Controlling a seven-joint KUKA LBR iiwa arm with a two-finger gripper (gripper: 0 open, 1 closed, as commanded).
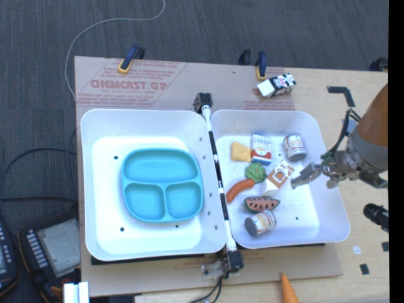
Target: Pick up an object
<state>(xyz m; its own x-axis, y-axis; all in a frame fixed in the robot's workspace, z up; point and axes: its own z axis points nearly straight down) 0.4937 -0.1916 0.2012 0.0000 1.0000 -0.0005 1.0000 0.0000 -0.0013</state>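
Camera view — gripper [309, 174] hovers open over right bin [328, 223].

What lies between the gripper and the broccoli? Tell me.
In the camera view, a small white and orange carton lies between the gripper and the broccoli, all in the right bin.

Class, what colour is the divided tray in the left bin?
Light blue tray, seen best in the camera view.
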